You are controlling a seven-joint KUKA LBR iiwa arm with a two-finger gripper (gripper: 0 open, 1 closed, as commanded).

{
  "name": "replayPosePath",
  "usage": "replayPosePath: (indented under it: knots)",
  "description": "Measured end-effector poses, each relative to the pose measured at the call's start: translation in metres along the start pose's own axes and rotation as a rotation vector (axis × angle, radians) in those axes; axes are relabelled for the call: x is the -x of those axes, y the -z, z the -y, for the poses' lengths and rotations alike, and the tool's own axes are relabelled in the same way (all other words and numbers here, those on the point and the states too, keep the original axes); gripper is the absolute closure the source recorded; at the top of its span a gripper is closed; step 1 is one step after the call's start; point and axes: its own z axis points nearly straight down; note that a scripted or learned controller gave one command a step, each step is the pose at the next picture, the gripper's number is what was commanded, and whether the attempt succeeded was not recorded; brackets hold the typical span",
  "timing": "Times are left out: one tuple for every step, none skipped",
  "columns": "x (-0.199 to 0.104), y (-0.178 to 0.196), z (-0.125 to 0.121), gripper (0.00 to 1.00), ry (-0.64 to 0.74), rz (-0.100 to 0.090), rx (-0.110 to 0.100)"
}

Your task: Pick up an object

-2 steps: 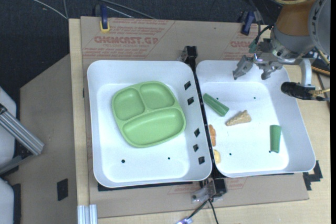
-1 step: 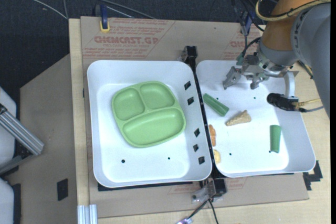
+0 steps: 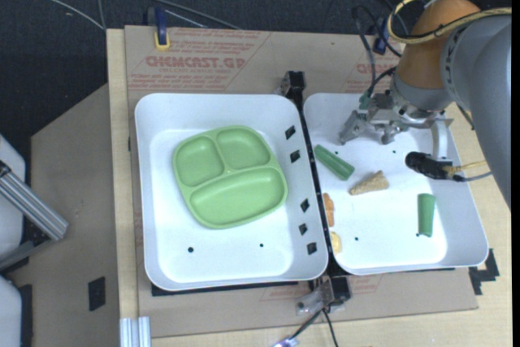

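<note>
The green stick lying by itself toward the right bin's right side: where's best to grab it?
Probably mid-length on the green stick, from straight above, closing across its narrow width. It lies flat, lengthwise up the picture, with the right bin bare along both long sides.

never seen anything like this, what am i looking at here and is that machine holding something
One camera looks down at a slant on a bench with two shallow white bins. The grey and orange shape on the right is a robot arm. Its gripper hangs over the back of the right bin. That bin holds a green cylinder, a tan wedge, a second green cylinder and orange pieces. The left bin holds a green divided plate. I see nothing held.
</note>
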Motion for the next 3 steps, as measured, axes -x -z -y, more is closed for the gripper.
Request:
replayPosePath:
  knots:
    - [0.0, 0.014, -0.002, 1.0, 0.001, 0.0, 0.005]
    - [-0.008, 0.075, -0.008, 1.0, 0.0, 0.002, 0.013]
    - [-0.002, 0.122, -0.013, 1.0, 0.0, 0.003, 0.012]
